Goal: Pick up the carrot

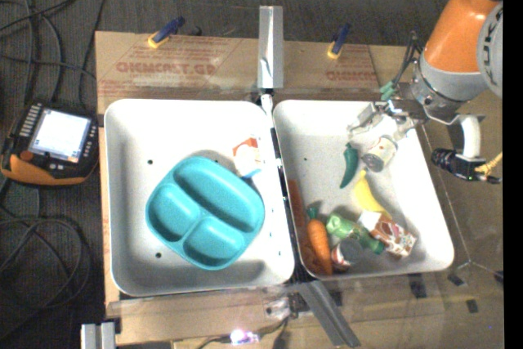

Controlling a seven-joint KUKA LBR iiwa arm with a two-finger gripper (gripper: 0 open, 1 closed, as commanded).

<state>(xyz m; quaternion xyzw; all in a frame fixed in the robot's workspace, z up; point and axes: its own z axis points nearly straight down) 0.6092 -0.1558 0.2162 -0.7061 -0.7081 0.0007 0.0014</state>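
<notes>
The carrot (318, 245) is orange and lies lengthwise at the front left of the right bin (315, 131), close to the wall between the two bins. Green leafy pieces (337, 225) lie against its far end. My gripper (376, 135) hangs over the back right part of that bin, well behind and to the right of the carrot and apart from it. Just below the gripper lie a green pepper (350, 164) and a yellow banana-like piece (365, 194).
A small red and white carton (395, 239) lies right of the carrot with other small toy foods. The left bin (131, 131) holds a teal divided plate (205, 212) and a small orange and white item (247, 156). A teach pendant (53, 143) rests left of the bench.
</notes>
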